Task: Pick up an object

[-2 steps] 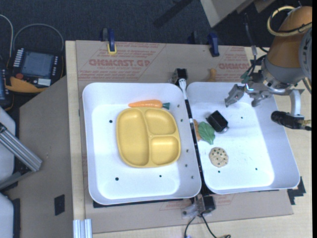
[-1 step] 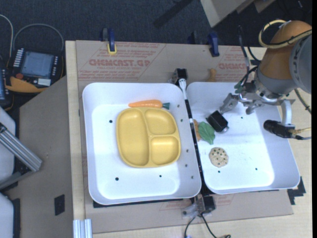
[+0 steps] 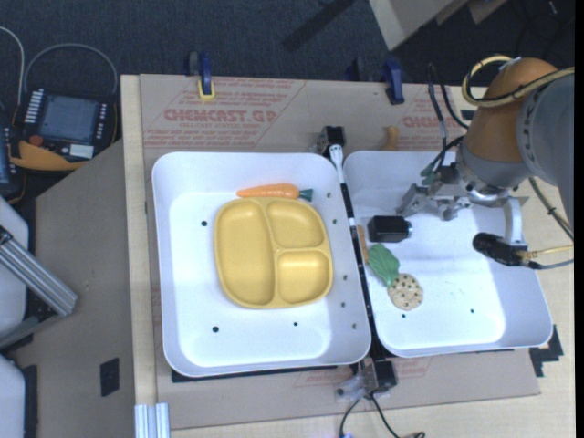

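End effector (image 3: 391, 229) hangs low over the right bin (image 3: 456, 331), grip state unclear, just beyond a green leaf (image 3: 383, 263) and cookie (image 3: 405, 291)

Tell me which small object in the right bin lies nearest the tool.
The black block, just left of the tool. The green leaf and speckled cookie lie farther away.

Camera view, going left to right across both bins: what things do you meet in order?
Yellow divided plate with the toy carrot above it → green leaf piece → cookie → end effector over the right bin.
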Tool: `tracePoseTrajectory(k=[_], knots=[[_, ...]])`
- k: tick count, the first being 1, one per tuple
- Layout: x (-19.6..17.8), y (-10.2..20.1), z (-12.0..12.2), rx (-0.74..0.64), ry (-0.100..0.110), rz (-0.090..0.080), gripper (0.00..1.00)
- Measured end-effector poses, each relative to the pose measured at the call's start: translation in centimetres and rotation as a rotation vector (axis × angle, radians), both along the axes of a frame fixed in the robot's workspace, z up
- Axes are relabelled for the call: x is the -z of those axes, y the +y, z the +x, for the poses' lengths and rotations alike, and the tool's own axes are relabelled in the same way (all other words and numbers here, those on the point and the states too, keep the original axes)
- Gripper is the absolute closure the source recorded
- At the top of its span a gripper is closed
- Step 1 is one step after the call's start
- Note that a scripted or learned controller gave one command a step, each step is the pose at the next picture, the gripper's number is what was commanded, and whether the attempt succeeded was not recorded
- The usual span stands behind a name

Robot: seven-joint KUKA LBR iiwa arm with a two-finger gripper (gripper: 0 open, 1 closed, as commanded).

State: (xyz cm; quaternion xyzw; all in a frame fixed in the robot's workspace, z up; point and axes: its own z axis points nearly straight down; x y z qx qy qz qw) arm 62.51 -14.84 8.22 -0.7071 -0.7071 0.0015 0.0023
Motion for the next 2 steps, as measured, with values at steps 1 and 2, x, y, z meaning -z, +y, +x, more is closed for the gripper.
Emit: tracePoseTrajectory(k=[1, 2], knots=[[-1.4, 0.0, 0.2, 0.000, -0.007, -0.002, 1.00], [-7.5, -0.9, 0.2, 0.001, -0.013, -0.004, 1.00]])
